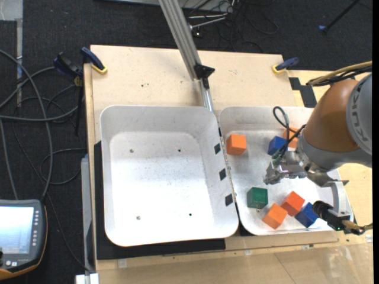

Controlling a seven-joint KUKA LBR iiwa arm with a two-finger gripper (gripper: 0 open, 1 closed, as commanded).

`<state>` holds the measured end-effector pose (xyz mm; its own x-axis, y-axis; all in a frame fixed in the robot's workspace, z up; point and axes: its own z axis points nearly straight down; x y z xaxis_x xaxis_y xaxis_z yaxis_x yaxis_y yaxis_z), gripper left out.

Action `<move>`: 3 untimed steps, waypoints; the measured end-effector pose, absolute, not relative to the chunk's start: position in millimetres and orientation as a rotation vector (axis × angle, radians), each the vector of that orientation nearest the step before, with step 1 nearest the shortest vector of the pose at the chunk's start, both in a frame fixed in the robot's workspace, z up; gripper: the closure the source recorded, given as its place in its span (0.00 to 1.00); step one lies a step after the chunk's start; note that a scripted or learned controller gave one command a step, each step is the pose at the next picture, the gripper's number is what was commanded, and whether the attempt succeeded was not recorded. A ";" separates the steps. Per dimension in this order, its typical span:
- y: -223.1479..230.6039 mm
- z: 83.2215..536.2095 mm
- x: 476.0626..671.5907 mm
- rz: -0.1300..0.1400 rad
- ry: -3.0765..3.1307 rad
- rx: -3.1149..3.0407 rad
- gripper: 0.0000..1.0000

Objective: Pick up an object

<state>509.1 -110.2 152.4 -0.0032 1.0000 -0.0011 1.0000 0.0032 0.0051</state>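
Camera view: end effector (276, 174) low in right bin (249, 118).

Two white bins (160, 120), dark-speckled; orange cube (237, 144) far in right bin; green cube (257, 197); two orange cubes (274, 216) (292, 203) near; blue cubes (277, 145) (307, 215); arm (337, 123) grey, orange band; table (148, 76) tan.

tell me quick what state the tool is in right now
Tool: low in the right bin, among the blocks; open or closed cannot be told, and no block is seen held.
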 end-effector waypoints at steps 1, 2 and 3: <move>-111.5 194.9 510.4 0.005 2.221 2.214 1.00; -111.6 248.0 512.5 0.006 2.221 2.213 1.00; -61.5 252.5 520.8 0.004 2.230 2.212 1.00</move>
<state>520.8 -61.5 252.5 -0.0080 1.0000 0.0013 1.0000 0.0080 0.0018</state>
